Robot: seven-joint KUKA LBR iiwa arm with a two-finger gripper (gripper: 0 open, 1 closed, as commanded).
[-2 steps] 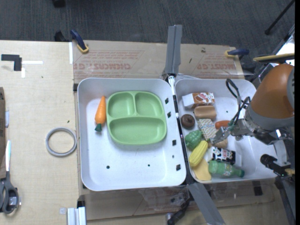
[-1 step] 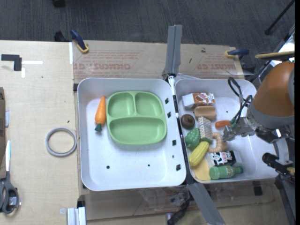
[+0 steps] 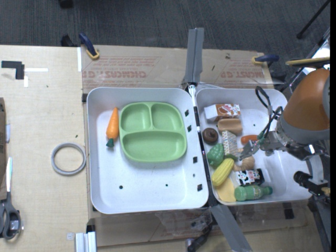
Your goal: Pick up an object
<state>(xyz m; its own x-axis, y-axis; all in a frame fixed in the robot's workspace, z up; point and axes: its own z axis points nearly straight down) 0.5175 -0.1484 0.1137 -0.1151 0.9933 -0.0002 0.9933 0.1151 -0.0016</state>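
A green bottle (image 3: 252, 192) lies at the near edge of the right bin (image 3: 273, 101), beside a corn cob (image 3: 222, 171) and a black-and-white carton (image 3: 249, 177). The arm (image 3: 308, 109) reaches in from the right, its wrist bent down and leftward, setting the end effector (image 3: 249, 148) low over the crowded pile, near an orange piece (image 3: 250, 138). Whether it is clenched or released cannot be told; the view there is cluttered. In the left bin (image 3: 100, 156), a carrot (image 3: 112, 126) lies just beside a green tray (image 3: 153, 131).
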